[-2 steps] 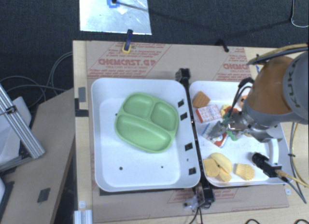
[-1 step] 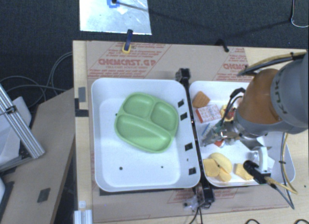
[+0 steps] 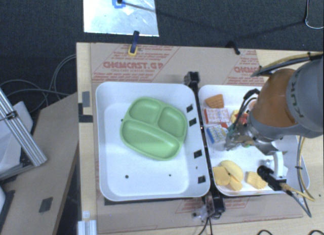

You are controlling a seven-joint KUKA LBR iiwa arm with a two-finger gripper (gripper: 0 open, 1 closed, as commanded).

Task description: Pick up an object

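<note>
My gripper [image 3: 232,142] reaches down into the right bin [image 3: 238,91], close to its left side. It hangs just over a blue and white packet [image 3: 214,134]. A red and white packet [image 3: 217,116] lies behind that, and an orange-brown block [image 3: 214,101] sits near the bin's back left. Yellow banana-like pieces [image 3: 229,173] lie at the front, with a yellow wedge [image 3: 255,180] to their right. The arm's bulk hides the bin's right half.
The left bin [image 3: 112,178] holds a green divided plate [image 3: 153,127]. A black divider [image 3: 200,132] runs between the two bins. A black part of the arm [image 3: 271,174] and cables hang over the right bin's front corner. Cardboard lies under both bins.
</note>
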